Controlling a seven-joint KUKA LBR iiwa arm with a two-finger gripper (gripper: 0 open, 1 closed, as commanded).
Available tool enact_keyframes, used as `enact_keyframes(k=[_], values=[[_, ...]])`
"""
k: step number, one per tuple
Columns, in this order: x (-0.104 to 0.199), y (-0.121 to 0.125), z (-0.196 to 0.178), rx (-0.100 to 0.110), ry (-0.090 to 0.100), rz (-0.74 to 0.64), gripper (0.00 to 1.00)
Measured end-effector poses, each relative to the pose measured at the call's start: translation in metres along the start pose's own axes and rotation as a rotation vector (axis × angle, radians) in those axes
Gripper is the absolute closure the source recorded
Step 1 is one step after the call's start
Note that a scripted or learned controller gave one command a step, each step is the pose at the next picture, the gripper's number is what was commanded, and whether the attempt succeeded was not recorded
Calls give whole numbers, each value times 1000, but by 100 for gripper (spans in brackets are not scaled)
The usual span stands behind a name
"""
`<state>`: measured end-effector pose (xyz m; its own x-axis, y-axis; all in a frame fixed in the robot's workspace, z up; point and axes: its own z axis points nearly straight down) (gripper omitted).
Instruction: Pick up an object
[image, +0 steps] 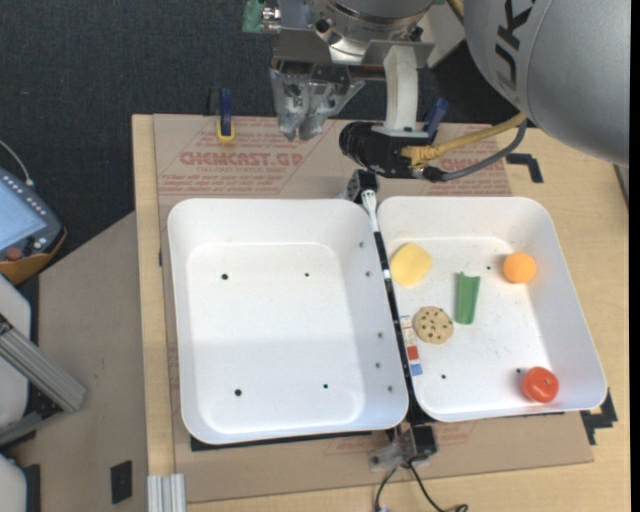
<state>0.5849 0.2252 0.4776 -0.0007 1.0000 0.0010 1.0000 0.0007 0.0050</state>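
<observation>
The right bin (572, 300) holds several small objects. A pale yellow lump (411, 265) lies near its left wall, with a green block (467, 297) to the right of it. An orange ball (519, 267) rests toward the far right side. A round speckled cookie (433, 325) sits below the yellow lump, and a red tomato-like ball (540, 384) lies in the near right corner. My gripper (304, 118) hangs high beyond the far edge of the bins, over the cardboard, well away from all the objects. Nothing shows in its grasp.
The left bin (182, 300) stands beside the right one, their walls meeting along a dark seam (385, 290). Both rest on a cardboard sheet (180, 160) with a blue clamp (225, 115) at its far edge. A blue-screened device (22, 215) sits off the bench at left.
</observation>
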Motion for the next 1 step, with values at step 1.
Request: enact_keyframes(k=[1], values=[[1, 0, -11, -3, 1, -1, 100]])
